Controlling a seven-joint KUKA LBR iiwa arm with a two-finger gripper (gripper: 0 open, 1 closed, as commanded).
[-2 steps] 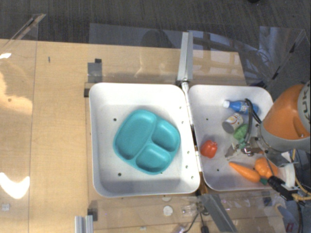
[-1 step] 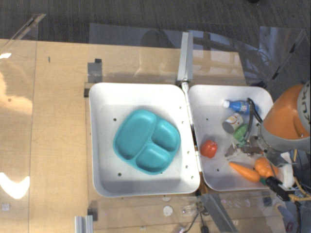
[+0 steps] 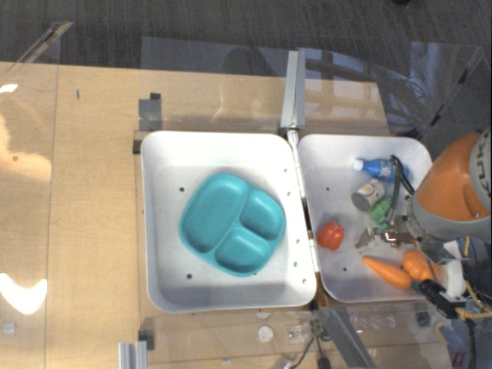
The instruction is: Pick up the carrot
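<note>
The carrot (image 3: 387, 272) lies near the front edge of the right bin (image 3: 338, 287), orange, pointing left, with a dark green top at its right end. My gripper (image 3: 382, 237) hangs just above and behind it, reaching in from the right under the arm's orange band (image 3: 457, 191). Its two silvery fingers (image 3: 364, 240) stand apart, open, with nothing between them. The carrot is not touched.
In the right bin a red tomato-like ball (image 3: 330, 235) lies left of the gripper. Behind the gripper are a green object (image 3: 380, 210), a small can (image 3: 367, 194) and a blue bottle (image 3: 375, 167). Another orange piece (image 3: 417, 263) lies against the carrot's right end. The left bin (image 3: 161, 206) holds a teal divided plate (image 3: 233, 223).
</note>
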